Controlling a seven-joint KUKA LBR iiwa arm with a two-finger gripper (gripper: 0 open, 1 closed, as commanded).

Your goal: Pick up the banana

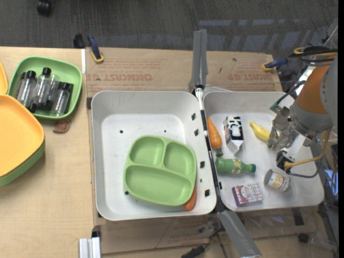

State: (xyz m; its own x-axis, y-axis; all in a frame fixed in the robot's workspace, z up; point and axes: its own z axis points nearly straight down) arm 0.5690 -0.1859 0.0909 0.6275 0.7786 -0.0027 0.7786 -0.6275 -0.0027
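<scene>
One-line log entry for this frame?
stage: approach | gripper: beside small yellow banana, right white bin | banana: lying in bin, not held | left bin: green divided plate

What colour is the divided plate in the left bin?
Light green; the divided plate shows clearly in the camera view.

Plainly a robotics lab or test room. Shown by a pale wooden bench [48, 208] spread with brown cardboard sheet [161, 71] held by a blue-and-yellow spring clamp [95, 50] at the far edge, two shallow white plastic bins [99, 160] side by side, a grey-and-orange industrial robot arm [317, 98] on the right, grey office carpet [161, 9] and a black chair castor [44, 5] far left.
</scene>
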